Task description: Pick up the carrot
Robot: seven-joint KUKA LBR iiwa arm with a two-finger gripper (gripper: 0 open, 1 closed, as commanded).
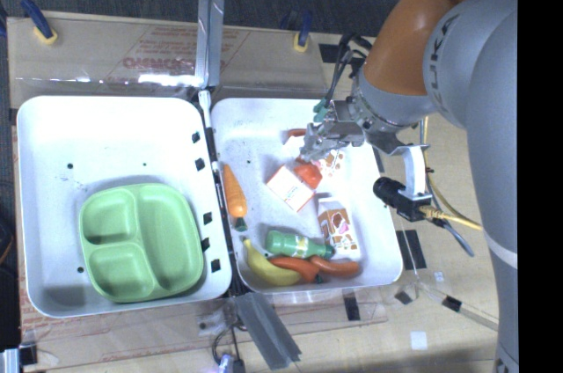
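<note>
One carrot [233, 191] lies against the right bin's [264, 112] left wall, well left of and below the jaws, whose state cannot be told as the gripper [318, 142] hangs over a carton [290, 188], so a leftward traverse seems needed.

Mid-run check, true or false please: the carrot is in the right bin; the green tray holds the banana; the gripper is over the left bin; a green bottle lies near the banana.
1. The orange carrot lies in the right white bin, by its left wall. True.
2. The green divided plastic tray holds the yellow banana. False: the banana is in the right bin.
3. The gripper is over the left white bin. False: it is over the right bin.
4. A green bottle lies beside the banana. True.
</note>
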